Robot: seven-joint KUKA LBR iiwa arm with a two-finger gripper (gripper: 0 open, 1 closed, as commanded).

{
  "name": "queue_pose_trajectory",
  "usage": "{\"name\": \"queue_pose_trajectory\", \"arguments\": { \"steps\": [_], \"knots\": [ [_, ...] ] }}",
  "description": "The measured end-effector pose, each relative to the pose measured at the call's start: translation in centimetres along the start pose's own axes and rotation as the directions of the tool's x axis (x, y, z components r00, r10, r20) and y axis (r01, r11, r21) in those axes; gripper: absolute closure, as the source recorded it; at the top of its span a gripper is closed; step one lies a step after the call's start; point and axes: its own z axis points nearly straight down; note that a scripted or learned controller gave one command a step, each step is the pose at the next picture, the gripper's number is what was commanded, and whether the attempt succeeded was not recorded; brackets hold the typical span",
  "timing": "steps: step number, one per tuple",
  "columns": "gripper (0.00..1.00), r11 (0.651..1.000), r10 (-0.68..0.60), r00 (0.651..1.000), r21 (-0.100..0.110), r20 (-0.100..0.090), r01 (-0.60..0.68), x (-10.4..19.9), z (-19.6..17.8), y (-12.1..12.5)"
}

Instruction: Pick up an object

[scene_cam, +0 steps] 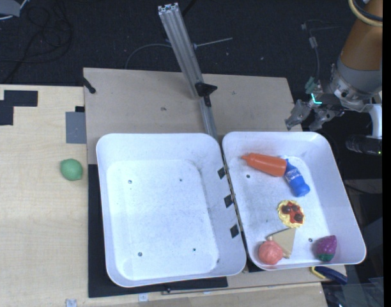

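1. Bins first: two shallow white plastic bins sit side by side. The right-hand bin (339, 171) lies just below the claw, while the left-hand bin (112, 152) spreads well off to its side, toward the far end of the bench.
2. Grey arm with the orange band (361, 43) hangs above the right bin's far corner. Its two-finger claw (308, 115) hovers over the rim with nothing between the fingers; they look slightly apart, though it's small from here.
3. Long orange carrot-shaped toy (266, 164) lies nearest below the claw, touching a small blue plastic bottle (296, 181).
4. Farther below sit a yellow-and-red round toy (291, 213), a tan wedge (283, 239), a pink ball (269, 252) and a purple-and-green piece (325, 247).
5. Small green ball (71, 169) rests on the bench, well away, beyond the left bin.
6. Nothing is lifted yet, I'd say: descent, grasp and raise all remain.
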Motion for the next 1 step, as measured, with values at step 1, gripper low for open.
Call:
{"name": "queue_pose_trajectory", "arguments": {
  "steps": [1],
  "knots": [
    [0.0, 1.0, 0.0, 1.0, 0.0, 0.0, 0.0, 0.0, 0.0, 0.0]
  ]
}}
